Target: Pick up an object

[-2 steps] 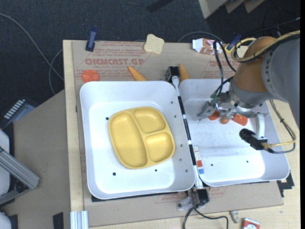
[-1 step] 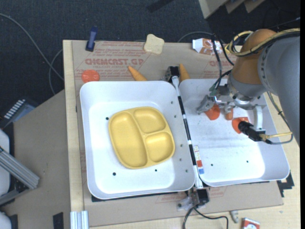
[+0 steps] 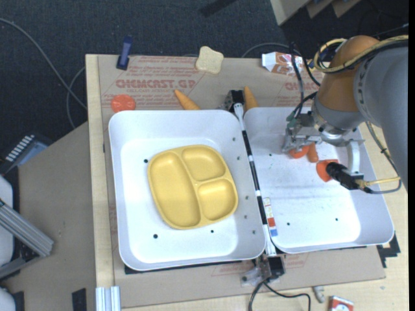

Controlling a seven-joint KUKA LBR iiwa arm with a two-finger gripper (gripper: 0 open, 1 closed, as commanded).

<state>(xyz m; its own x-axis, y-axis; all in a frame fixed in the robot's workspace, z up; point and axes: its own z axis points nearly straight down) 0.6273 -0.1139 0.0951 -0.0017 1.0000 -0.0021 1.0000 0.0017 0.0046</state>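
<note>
I see a small orange piece (image 3: 299,151) in the right bin (image 3: 324,229), touching the tip of my gripper (image 3: 297,141), whose grip I cannot tell, a second orange bit (image 3: 323,170) just beside it, and a yellow divided tray (image 3: 192,185) in the left bin (image 3: 130,141)

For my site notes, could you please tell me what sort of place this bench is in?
Most likely a robotics lab. A grey arm with an end effector reaches over two white bins, one holding a yellow divided tray, and cables trail over dark carpet.
</note>
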